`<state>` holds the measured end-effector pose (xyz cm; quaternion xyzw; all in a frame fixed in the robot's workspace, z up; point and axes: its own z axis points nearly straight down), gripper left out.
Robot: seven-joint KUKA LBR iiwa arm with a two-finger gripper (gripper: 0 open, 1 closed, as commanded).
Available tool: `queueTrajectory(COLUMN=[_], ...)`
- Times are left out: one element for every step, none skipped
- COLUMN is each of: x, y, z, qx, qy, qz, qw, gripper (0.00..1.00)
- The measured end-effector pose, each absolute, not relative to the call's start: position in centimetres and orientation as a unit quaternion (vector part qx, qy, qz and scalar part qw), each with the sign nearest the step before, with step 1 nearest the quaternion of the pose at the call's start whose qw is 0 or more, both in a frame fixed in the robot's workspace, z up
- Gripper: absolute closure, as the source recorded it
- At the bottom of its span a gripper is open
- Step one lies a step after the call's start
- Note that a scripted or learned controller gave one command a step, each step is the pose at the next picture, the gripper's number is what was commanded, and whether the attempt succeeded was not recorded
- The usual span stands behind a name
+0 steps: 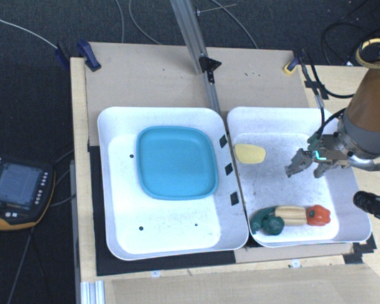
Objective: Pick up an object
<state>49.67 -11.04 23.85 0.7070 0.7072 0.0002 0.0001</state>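
- Over the right bin (266,120), my gripper (306,166) hangs, metal fingers spread apart, holding nothing.
- Left of it: smooth yellow oval (249,154).
- Below: wooden peg (290,215), red (318,215) and green (267,222) lumps.

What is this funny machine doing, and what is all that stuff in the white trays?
It is a robot arm reaching in from the right, seen by one camera looking down from above. At its end is a gripper, its hand for picking things up, hanging over the right bin. I see nothing held in it. In that bin lie a yellow piece, a green lump, a tan stick and a red piece. The left bin holds a blue plate.
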Motion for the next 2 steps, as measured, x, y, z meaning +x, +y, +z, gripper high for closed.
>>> queueTrajectory(x=[49.7, 49.5], y=[-11.0, -10.4], z=[23.9, 19.5], qx=[0.707, 0.707], qy=[0.707, 0.707], qz=[0.0002, -0.0010], qw=[0.000, -0.002], gripper=[0.00, 0.00])
